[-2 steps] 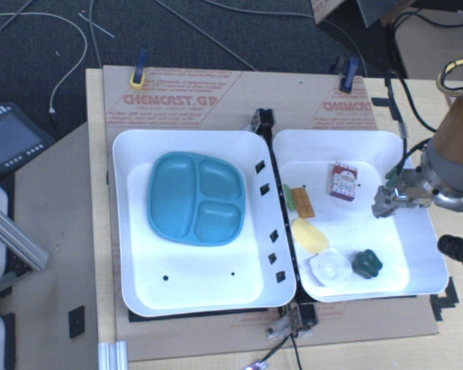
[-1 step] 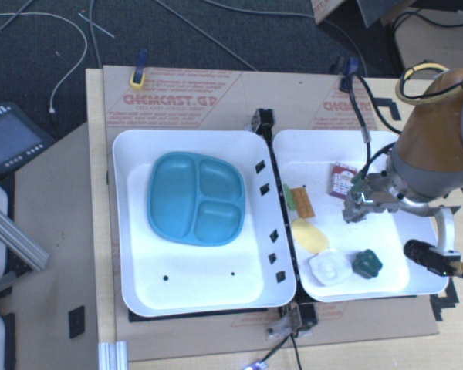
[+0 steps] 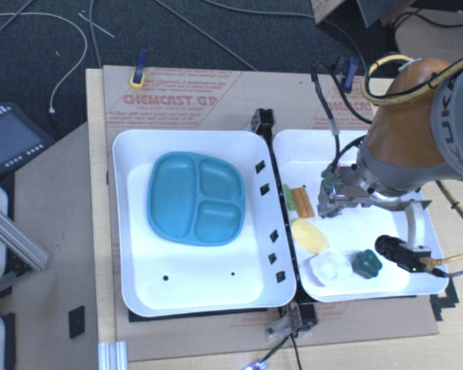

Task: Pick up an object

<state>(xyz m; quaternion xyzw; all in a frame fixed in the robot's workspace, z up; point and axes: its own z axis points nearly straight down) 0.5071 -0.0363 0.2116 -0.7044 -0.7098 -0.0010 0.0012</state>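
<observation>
The gripper (image 3: 331, 197) hangs low over the right bin (image 3: 305, 156), near the middle of that bin's left wall; from above, the wrist covers it, so I cannot tell whether it is set wide or narrow, and nothing shows in its grasp. The nearest thing to take is the orange block (image 3: 299, 200), lying against the left wall just beside the gripper; a yellow lump (image 3: 310, 236) sits close below it, and a white lump (image 3: 329, 268) and a green lump (image 3: 366, 264) lie along the near edge. The left bin (image 3: 208, 276) holds a blue plate (image 3: 195, 197), well apart from the arm. To do this well, I judge the gripper should centre over one piece before descending; the block hugs the wall, leaving little room on that side; the yellow lump, standing freer, looks the safer choice, though its rounded form may slip.
</observation>
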